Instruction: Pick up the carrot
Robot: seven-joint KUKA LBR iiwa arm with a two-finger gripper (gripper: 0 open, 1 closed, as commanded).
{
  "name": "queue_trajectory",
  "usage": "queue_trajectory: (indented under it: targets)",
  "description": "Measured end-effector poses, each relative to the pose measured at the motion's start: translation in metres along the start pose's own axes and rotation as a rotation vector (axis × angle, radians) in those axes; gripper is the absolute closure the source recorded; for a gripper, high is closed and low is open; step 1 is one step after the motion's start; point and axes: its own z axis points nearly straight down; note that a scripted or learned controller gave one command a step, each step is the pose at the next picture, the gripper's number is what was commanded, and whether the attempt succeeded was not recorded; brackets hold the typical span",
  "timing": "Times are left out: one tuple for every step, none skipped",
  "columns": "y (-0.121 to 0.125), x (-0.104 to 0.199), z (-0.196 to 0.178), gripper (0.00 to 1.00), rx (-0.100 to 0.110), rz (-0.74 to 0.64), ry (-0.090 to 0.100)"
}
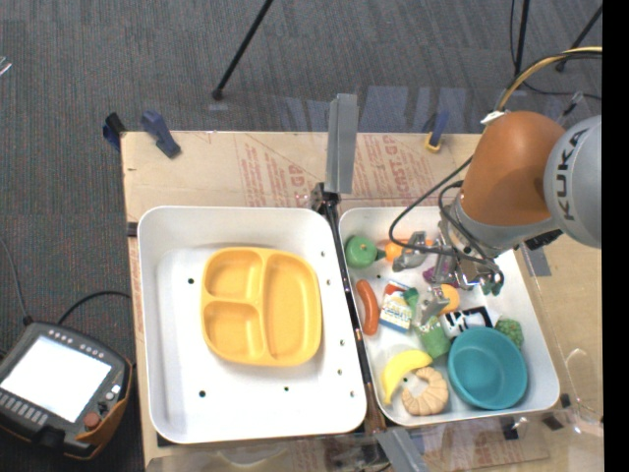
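I see the two-finger gripper [433, 298] low over the right white bin [543, 357], but I cannot tell its state. The small orange carrot [392, 251] lies just up-left of it, beside a green round toy [361, 253]. "KUKA" reads on the grey arm [580, 180].

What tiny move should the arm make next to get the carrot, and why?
Probably shift the gripper a little toward the bin's far left corner. The carrot seems to be the small orange piece beside the green toy, and the gripper hangs nearer the bin's middle, over other toys, so it isn't lined up yet.
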Motion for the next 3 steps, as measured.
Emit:
queue_trajectory:
  targets:
    - [-0.022,0.022,0.036,0.00,0.002,0.106,-0.023]
    - [-0.024,0.021,0.036,0.00,0.002,0.324,-0.025]
    - [-0.004,0.105,0.038,0.00,0.003,0.347,-0.024]
